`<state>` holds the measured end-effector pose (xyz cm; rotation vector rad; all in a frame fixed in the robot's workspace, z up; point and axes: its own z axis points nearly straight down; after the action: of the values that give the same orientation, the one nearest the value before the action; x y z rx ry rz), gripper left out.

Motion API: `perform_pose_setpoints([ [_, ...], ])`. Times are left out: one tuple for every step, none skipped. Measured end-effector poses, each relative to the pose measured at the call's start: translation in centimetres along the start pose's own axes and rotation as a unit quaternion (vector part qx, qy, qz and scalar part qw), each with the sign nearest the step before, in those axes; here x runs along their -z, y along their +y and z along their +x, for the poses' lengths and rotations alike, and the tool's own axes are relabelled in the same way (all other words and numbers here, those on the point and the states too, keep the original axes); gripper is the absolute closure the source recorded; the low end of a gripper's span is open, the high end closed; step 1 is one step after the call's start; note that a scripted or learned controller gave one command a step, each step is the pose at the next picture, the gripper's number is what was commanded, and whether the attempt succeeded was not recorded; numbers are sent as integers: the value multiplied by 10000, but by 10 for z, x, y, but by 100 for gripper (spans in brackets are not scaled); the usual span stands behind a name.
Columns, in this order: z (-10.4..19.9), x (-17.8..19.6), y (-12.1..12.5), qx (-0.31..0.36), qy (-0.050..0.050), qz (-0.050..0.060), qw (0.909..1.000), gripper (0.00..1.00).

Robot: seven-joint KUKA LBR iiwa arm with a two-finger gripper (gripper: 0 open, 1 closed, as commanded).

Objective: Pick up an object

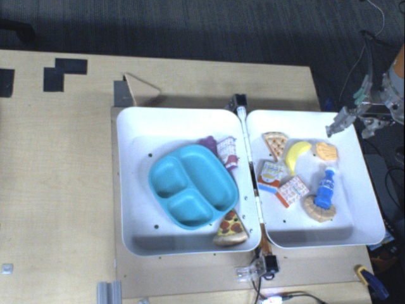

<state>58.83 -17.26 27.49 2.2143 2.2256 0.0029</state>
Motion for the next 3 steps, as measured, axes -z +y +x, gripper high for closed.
perform_pose_setpoints([
  [-33,-148,-5,-13,3,19,10000,0],
  [-17,-188,-13,-6,-6,-15,10000,0],
  [-17,-175,-10,-3,-14,-45,10000,100],
])
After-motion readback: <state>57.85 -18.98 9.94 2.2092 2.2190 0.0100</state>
